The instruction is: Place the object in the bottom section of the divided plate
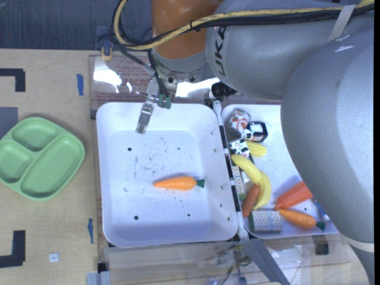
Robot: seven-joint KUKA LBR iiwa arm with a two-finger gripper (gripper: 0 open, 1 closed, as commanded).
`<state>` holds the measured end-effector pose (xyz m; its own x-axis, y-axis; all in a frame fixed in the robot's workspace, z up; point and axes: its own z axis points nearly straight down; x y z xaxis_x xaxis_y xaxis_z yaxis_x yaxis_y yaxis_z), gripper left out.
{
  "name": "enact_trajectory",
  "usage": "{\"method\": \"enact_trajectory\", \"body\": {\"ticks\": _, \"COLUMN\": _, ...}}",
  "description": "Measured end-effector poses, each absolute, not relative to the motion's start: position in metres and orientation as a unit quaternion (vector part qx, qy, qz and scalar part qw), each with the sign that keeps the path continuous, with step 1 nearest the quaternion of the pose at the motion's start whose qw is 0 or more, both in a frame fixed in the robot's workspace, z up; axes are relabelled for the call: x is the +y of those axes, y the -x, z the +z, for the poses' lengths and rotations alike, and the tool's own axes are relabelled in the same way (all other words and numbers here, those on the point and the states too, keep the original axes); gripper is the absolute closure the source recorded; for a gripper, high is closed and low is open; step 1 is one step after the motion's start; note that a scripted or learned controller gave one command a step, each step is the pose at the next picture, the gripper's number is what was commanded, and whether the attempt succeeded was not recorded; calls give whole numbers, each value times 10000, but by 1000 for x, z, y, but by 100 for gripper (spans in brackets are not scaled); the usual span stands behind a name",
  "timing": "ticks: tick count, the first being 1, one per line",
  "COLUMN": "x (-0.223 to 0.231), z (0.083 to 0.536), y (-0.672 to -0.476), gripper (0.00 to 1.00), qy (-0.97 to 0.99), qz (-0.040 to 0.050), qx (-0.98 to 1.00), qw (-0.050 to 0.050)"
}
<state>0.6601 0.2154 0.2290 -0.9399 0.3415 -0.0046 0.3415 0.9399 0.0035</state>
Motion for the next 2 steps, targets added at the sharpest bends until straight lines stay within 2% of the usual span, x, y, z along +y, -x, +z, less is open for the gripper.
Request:
{"method": "enact_trajectory", "body": {"ticks": 1, "x": 216, "z": 211, "y": -660, "gripper": 0, "qy": -2850, "qz": 5, "qx": 9585, "qw": 8}}
{"method": "enact_trajectory", "body": {"ticks": 2, "x": 217, "z": 211, "y": -660, "gripper": 0, "qy": -2849, "qz": 6, "qx": 9586, "qw": 9}}
